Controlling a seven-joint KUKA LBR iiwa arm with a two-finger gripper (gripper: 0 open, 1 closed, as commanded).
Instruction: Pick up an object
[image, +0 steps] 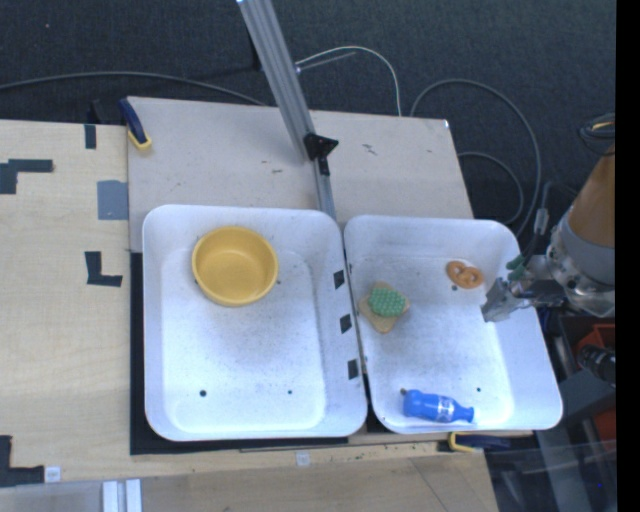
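The right bin (520, 350) holds three things. A small orange pretzel-shaped piece (463, 274) lies near its far right corner. A green scrubber on a tan base (385, 304) rests by its left wall. A blue bottle (435, 407) lies on its side near the front edge. My gripper (500, 301) hangs over the bin's right side, just right of and below the orange piece, with nothing visibly between its fingers. A yellow bowl (235, 264) sits upright in the left bin (240, 390).
A grey metal pole (285, 75) slants down to the gap between the bins. Cables loop on the dark floor behind the right bin. A blue and yellow clamp (134, 124) sits at the board's far left corner.
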